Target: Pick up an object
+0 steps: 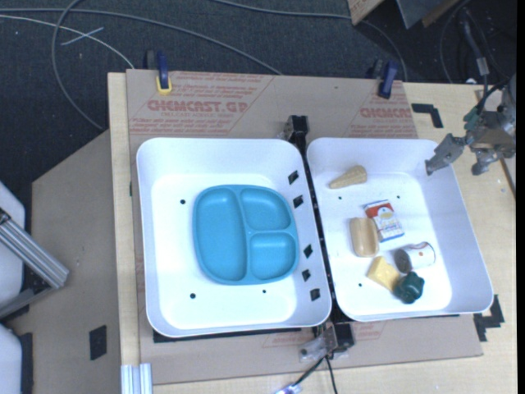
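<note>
You've got the gripper (pixel 459 156) at the far right of the bench, above the top-right corner of the right bin (pixel 467 245), near its rim. Two grey fingers splay apart, one reaching left-down over the bin corner, the other pointing down by the edge; the claw looks spread wide w/ nothing between the fingers. It's well apart from every obj in the bin.

Right bin contents, top to bottom:
- tan croissant-like piece (pixel 349 177), upper left of the bin, lying on its own.
- small red/white/blue carton (pixel 384 220) mid-bin, flat, tilted a bit.
- tan bread-like block (pixel 363 236) just beside the carton, on its left, touching or nearly so.
- white cup-like item w/ dark end (pixel 414 257) lying on its side, lower right of the carton.
- yellow wedge (pixel 381 272) below the bread block.
- dark green lump (pixel 408 286) just right of the wedge, touching it & close under the cup-like item.

Left bin (pixel 164 220) holds a blue divided plate (pixel 244 234), 3 compartments, sitting flat about center.

Both bins rest side by side on a cardboard sheet (pixel 205 105), held by a blue/yellow clamp (pixel 164 71) top left & a blue clamp (pixel 387 78) top right.
</note>
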Controlling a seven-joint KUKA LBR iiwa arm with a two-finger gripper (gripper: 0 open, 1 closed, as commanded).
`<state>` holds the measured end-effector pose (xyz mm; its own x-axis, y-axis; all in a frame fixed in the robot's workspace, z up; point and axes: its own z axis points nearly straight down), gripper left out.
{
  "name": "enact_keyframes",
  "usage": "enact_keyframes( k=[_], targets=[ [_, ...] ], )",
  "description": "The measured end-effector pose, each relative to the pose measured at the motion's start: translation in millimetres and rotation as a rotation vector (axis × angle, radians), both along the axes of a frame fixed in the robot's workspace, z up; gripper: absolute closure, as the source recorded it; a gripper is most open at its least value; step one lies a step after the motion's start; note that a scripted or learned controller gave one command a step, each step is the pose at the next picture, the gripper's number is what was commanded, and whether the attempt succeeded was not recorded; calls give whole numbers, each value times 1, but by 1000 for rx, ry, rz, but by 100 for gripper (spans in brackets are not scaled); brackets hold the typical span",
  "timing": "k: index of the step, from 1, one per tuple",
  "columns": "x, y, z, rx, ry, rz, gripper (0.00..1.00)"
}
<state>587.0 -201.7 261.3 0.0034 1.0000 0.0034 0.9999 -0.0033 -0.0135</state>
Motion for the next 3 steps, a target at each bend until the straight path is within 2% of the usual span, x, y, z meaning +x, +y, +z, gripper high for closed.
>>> enact_keyframes(
  k=[1, 2, 3],
  targets=[
    [2, 1, 8, -3, -13, 4, 0],
    [5, 3, -34, -2, -9, 4, 0],
    [7, 7, -95, -2, -10, 4, 0]
  ],
)
